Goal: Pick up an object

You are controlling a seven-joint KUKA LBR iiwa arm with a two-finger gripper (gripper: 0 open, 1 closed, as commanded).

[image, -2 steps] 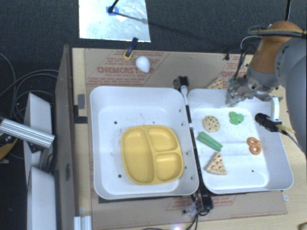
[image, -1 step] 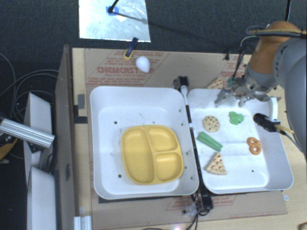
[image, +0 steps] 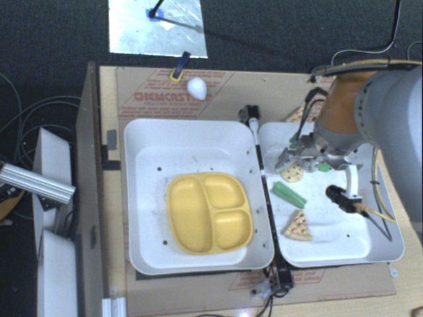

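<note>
I count two shallow white bins side by side, and my gripper [image: 295, 160] hangs over the right bin [image: 334, 246]. Whether my grip is released or clenched I cannot tell.

Four loose things lie in this bin:
- one long green plastic block [image: 289, 195]
- one round speckled cracker [image: 291, 174], just beyond the block and right under my gripper
- one triangular toy pizza slice [image: 299, 226], just on the block's near side
- one small bright green piece [image: 324, 167], beyond the block to its right

The block sits close to the bin's left wall. Bare white floor opens to its right and towards the near rim.

Left of the block, across the wall, the left bin [image: 149, 154] holds one yellow three-compartment plate [image: 210, 212].
</note>
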